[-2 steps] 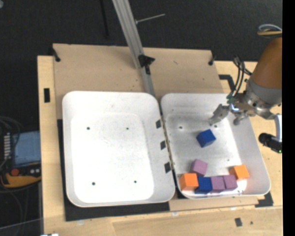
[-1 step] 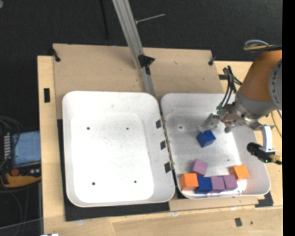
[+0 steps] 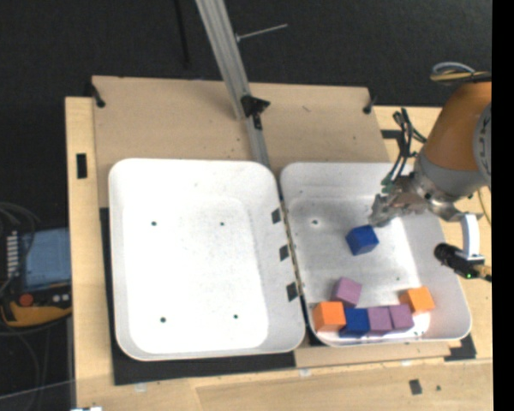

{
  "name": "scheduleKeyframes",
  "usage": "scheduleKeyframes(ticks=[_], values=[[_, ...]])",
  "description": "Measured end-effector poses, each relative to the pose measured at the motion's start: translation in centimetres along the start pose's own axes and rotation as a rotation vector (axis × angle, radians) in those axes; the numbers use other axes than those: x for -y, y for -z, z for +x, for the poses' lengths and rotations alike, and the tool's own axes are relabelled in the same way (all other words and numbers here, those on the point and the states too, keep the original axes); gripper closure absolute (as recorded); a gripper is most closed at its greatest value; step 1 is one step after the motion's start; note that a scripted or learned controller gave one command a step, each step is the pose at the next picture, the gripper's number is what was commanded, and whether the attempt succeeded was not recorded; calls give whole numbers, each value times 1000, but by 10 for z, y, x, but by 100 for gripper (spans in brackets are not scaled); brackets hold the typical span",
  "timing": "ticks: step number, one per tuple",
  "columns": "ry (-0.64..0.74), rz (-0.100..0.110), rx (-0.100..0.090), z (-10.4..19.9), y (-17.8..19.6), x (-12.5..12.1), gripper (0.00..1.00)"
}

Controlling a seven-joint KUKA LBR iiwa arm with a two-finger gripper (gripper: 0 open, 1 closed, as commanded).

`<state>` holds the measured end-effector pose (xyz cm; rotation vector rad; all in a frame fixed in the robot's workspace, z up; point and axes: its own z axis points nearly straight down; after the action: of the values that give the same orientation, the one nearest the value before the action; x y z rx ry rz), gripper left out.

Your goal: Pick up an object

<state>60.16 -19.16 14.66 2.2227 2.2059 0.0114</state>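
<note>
We see the hand [image 3: 384,211] low over the right bin [image 3: 325,195], reaching in from the right on the grey arm [image 3: 452,148] with its orange band. A blue cube [image 3: 361,240] sits just below and left of the hand, close to its tip, though we cannot tell whether they touch. Further from the hand, along the bin's near edge, lie an orange block [image 3: 330,314], a second blue block [image 3: 356,321], three purple blocks [image 3: 348,291] and another orange block [image 3: 420,299]. Well to the hand's left, the left bin [image 3: 197,255] rests on the surface [image 3: 180,118].
</note>
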Motion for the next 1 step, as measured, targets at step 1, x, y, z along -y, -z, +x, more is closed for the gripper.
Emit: scheduleKeyframes(ticks=[1], values=[[9,4,1,0,65,0,100]])
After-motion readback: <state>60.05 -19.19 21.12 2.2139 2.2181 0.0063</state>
